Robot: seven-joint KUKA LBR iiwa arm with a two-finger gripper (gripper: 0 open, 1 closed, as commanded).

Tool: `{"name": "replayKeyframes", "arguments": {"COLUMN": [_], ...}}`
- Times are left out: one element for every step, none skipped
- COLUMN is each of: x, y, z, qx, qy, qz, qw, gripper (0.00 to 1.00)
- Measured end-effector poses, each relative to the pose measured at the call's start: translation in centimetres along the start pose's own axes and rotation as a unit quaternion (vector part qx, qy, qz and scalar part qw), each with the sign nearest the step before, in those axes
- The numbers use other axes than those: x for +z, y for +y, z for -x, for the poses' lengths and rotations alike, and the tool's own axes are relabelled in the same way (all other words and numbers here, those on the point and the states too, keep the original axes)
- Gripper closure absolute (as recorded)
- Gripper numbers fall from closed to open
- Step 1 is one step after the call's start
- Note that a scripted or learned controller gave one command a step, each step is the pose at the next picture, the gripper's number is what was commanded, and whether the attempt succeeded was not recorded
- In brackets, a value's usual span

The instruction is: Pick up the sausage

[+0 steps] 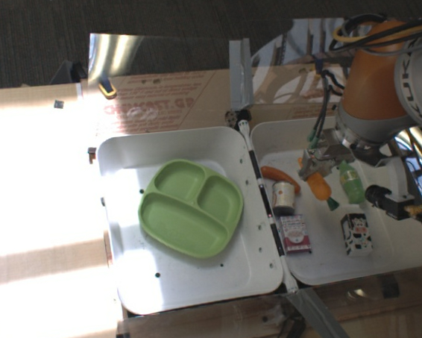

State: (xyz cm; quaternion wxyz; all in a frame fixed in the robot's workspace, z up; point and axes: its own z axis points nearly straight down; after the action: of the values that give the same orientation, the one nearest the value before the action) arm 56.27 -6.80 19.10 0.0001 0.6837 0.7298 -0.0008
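A robotics lab, not a home or kitchen. Shown by the grey industrial arm with an orange band (pixel 375 57) trailing bundled yellow and black cables (pixel 361 30), by two shallow white plastic bins (pixel 133 285) bolted side by side on a pale wooden counter (pixel 25 184), and by a flattened brown cardboard sheet (pixel 166 101) propped behind. Toy-like goods inside: green divided plastic plate (pixel 192 217), small cow-patterned carton (pixel 356 233), green bottle (pixel 350 182).

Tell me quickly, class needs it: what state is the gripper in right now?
Gripper: cannot be told; it sits low in the right bin, above the carrot and right of the sausage.
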Motion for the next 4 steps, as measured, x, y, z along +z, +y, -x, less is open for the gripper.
{"name": "replayKeyframes", "arguments": {"x": [10.0,-11.7,-6.3,-3.4], "y": [-1.4,-2.1,3.7,8.6], "z": [11.5,6.8,2.0,-1.7], "qx": [0.097,0.164,-0.034,-0.182], "qy": [0.002,-0.001,0.0,0.0], "qz": [0.0,-0.001,-0.001,0.0], "qw": [0.9953,0.9864,0.9994,0.9833], "gripper": [1.0,1.0,1.0,1.0]}}
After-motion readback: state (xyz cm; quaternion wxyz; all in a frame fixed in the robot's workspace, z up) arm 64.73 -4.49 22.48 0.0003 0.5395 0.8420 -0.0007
